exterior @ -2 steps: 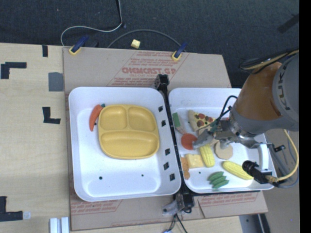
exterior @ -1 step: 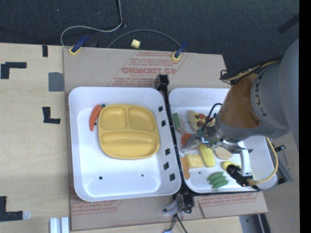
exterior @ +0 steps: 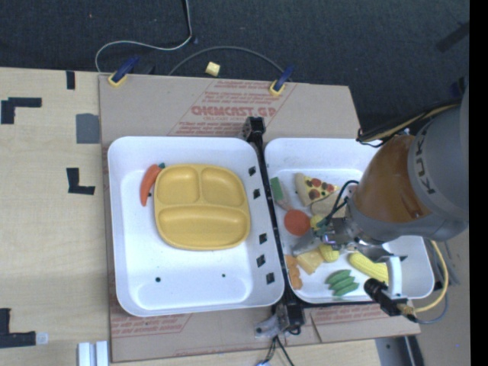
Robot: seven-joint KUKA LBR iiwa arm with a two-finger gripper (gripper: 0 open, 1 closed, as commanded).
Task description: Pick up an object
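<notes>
The right bin [exterior: 347,149] holds several toy foods. A pizza slice [exterior: 313,187] lies near its back, with a red tomato [exterior: 296,222] just in front of it. A yellow cheese wedge [exterior: 309,262], a corn cob [exterior: 367,265] and a green pea pod [exterior: 342,282] lie toward the front. My gripper [exterior: 321,239] is low in this bin, between the tomato, the cheese wedge and the corn cob. The grey arm with its orange band [exterior: 389,189] covers the bin's right half.
The left bin [exterior: 130,227] holds a yellow divided plate [exterior: 202,206] and an orange carrot [exterior: 149,183] at its back left. A green piece [exterior: 277,191] and a small orange piece [exterior: 293,271] lie by the divider [exterior: 263,204] between the bins. Cables run behind the cardboard.
</notes>
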